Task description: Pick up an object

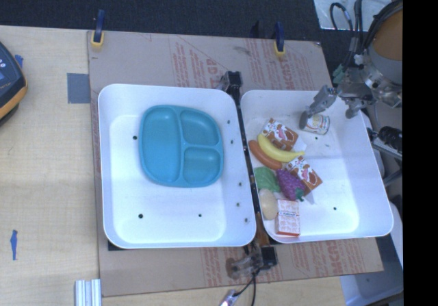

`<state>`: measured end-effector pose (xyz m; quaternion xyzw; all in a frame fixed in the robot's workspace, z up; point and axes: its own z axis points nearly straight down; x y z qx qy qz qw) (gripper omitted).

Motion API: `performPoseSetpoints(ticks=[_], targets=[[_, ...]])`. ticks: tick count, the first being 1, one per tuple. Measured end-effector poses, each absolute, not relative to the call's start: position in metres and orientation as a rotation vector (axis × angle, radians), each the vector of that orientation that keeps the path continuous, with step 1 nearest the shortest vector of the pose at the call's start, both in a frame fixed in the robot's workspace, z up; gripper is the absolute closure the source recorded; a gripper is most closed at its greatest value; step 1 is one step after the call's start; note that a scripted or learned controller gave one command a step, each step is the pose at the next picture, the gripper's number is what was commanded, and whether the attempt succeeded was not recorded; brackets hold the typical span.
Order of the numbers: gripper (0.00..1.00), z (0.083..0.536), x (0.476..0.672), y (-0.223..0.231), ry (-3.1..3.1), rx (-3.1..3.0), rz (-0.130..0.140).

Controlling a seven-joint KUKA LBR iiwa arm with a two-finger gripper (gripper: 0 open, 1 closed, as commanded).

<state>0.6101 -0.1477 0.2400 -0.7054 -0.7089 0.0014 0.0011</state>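
Small can (317, 124), lying on its side on the floor of the right bin (356, 219), up toward that bin's far right corner. It looks like the pick target, judging by where the gripper (331, 107) sits. Pale label, end facing the camera; too small to read.

Gripper: directly over the can. One finger (313, 109) slants down just left of it; the other finger (356, 107) hangs well off to the can's right. Spread apart, nothing between them, grasping nothing. Whether the near finger touches the can I cannot tell.

Other things, all relative to the can:
- food clutter (282, 164) toward the near left: banana, sausage, grapes, snack packets, a green piece, an egg-like piece. Apart from the can, bare floor between.
- blue divided plate (181, 145) far left, in the left bin (113, 229).

Step, as I judge it: approach, lining up over the target, not yet gripped.

Next move calls for: centring so the can falls between both fingers, going lower, then closing. Risk: it is round and on its side, so it may roll away.
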Motion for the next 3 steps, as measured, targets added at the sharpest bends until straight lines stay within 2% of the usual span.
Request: performPoseSetpoints(ticks=[1,2,3], targets=[[0.00,0.121,0.576,-0.113,-2.223,-2.214,0.008],[0.00,0.093,0.482,-0.097,-2.227,-2.217,0.001],[1.00,0.103,0.482,-0.098,-2.230,-2.214,0.002]])
